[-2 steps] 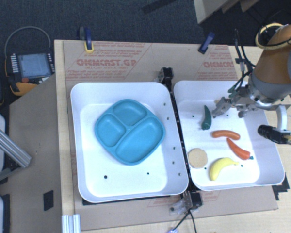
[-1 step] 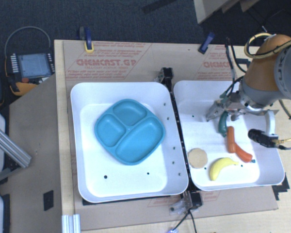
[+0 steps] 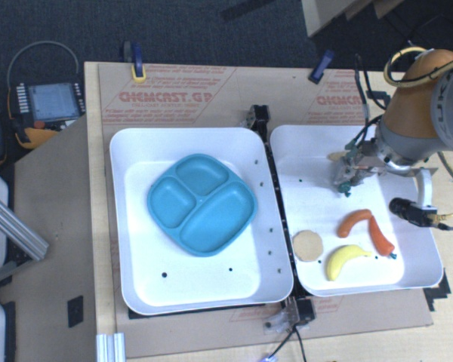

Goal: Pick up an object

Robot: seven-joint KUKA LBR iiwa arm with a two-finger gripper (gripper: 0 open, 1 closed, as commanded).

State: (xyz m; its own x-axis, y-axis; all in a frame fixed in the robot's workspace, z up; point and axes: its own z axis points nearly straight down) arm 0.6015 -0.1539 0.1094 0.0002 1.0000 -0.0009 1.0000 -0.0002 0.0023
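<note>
Right bin (image 3: pixel 317 153): banana (image 3: pixel 345 261), sausage (image 3: pixel 369 227), round cookie (image 3: pixel 308 245). Hand (image 3: pixel 348 177) low over bare floor; finger state cannot be told. Left bin (image 3: pixel 128 172): blue divided plate (image 3: pixel 202 203).

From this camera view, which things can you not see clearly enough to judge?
- Gripper, camera view: too small and dark against the right bin; open or shut cannot be told, nor whether it touches the floor.
- Arm: cut off by the right edge.
- Red-orange sausages: one bent piece or two touching, unclear.
- Blue plate: anything beneath it is hidden.
</note>
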